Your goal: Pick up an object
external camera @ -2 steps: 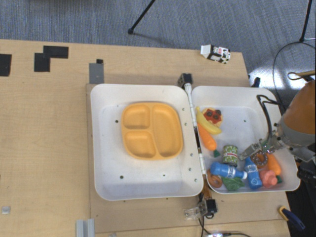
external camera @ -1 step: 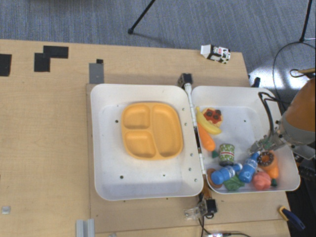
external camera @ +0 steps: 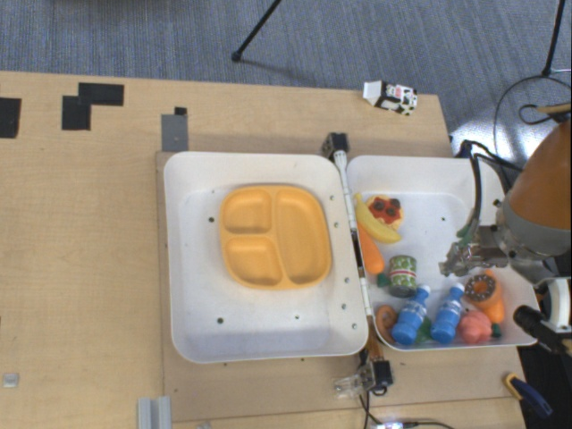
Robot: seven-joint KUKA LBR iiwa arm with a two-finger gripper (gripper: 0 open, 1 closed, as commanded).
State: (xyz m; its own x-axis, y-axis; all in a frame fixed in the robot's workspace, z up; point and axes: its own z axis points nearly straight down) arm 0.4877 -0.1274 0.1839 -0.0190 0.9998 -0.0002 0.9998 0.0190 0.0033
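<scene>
My gripper [external camera: 458, 263] hangs over the right bin [external camera: 429, 202], near its right side, just above and left of a round orange-rimmed toy [external camera: 481, 287]. Below it lie two blue bottles [external camera: 410, 318] [external camera: 447, 315], a pink fruit [external camera: 475, 328] and an orange piece [external camera: 494, 311]. A small green can [external camera: 402, 273] stands to its left, with a carrot [external camera: 371, 253], a banana [external camera: 376, 226] and a red-and-yellow toy [external camera: 386, 209] further left. Nothing shows between the fingers.
The left bin [external camera: 197, 266] holds a yellow divided plate [external camera: 271, 236]. A metal clamp [external camera: 338, 146] sits where the two bins meet at the back, another clamp [external camera: 362, 381] at the front. A small black-and-white object [external camera: 391, 96] lies on the bench beyond the bins.
</scene>
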